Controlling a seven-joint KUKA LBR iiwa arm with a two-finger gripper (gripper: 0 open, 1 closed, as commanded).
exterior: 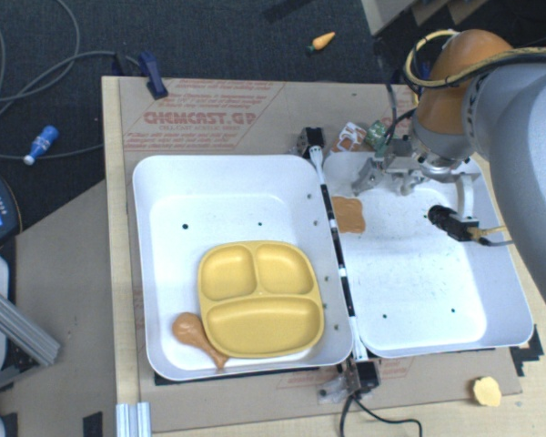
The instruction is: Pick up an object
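A brown, toast-like square [348,215] lies flat in the right bin [437,326], against the divider at its left. My gripper [383,187] hangs over the far part of that bin, just right of and beyond the brown square, not touching it. Its fingers [358,181] look spread open with nothing between them. Two small items, one white-and-orange [349,137] and one greenish [376,134], sit at the right bin's far left corner behind the gripper. In the left bin [164,198] rests a yellow divided plate [259,297], with a tan drumstick-shaped toy [197,334] beside its lower left edge.
The grey arm with its orange band [455,80] comes in from the upper right over the right bin. A yellow lump [486,391] lies on the bench past that bin's near right corner. A blue clamp [152,74] grips the board's far left edge.
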